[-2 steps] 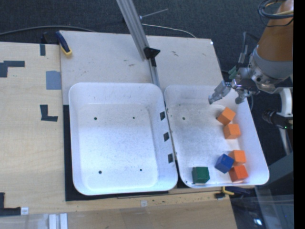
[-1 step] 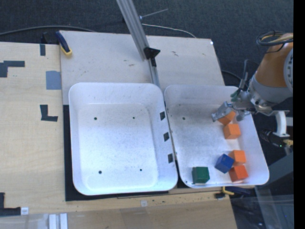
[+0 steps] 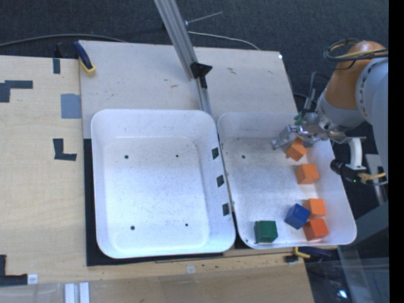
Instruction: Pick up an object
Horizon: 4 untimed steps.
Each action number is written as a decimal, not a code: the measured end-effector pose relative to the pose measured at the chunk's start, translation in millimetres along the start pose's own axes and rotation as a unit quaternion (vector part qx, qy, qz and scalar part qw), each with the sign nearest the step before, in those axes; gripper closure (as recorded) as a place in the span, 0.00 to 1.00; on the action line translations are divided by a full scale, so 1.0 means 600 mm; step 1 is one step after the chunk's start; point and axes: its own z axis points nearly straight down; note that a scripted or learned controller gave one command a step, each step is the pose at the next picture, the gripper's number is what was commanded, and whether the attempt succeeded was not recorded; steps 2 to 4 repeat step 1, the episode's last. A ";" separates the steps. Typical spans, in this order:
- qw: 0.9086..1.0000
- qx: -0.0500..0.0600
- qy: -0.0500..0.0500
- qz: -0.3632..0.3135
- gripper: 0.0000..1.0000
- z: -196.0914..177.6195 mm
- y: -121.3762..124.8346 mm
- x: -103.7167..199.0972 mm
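The bench [image 3: 38,169] carries two white bins. The left bin [image 3: 154,182] shows bare floor. The right bin [image 3: 265,175] holds my cubes: an orange cube [image 3: 295,149] near its upper right, turned corner-on with no long axis to speak of, another orange cube [image 3: 307,173] just below, then two orange cubes [image 3: 315,207] [image 3: 315,229], a blue cube [image 3: 297,216] and a green cube [image 3: 266,231] along the near edge. My hand [image 3: 297,137] sits over that uppermost orange cube, touching or nearly so; I cannot tell whether it is released or clenched.
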 end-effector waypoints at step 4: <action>1.000 0.006 0.003 0.000 0.00 -0.427 0.039 0.054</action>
